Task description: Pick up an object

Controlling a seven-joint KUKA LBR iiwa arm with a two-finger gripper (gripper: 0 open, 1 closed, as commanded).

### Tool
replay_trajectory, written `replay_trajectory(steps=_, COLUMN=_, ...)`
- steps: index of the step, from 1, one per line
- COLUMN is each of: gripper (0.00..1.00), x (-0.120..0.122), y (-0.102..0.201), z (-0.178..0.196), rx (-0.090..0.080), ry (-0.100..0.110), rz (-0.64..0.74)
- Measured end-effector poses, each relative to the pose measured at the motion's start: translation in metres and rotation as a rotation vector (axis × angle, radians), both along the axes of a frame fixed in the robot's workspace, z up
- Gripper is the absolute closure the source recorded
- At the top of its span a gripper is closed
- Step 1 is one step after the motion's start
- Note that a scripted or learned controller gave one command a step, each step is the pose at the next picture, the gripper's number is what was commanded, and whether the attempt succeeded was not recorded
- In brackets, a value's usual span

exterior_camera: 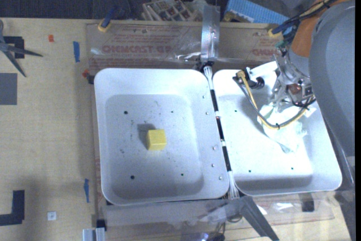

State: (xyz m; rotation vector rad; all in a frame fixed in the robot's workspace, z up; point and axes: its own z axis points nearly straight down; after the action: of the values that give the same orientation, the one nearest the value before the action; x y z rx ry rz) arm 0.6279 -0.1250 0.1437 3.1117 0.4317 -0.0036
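A small yellow block [156, 139] lies on the floor of the left bin [113, 87], a little left of its middle. My gripper [280, 121] hangs over the upper right part of the right bin [248, 172], with yellow and black cables looped around it. It is far to the right of the block, across the divider between the bins. The grey arm with its orange band [304, 36] comes in from the upper right.
A metal bracket [209, 36] stands at the back where the two bins meet. Boxes and cables crowd the area behind the bench. Dark tools [14, 53] lie on the wooden bench at the far left.
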Motion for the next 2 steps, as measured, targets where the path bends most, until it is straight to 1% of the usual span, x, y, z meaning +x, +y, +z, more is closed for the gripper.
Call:
replay_trajectory(steps=1, gripper=0.0, x=0.0, y=0.0, z=0.0, rx=0.001, ry=-0.001, rz=0.0)
replay_trajectory(steps=2, gripper=0.0, x=-0.014, y=0.03, z=-0.053, rx=-0.001, ry=-0.008, rz=0.382)
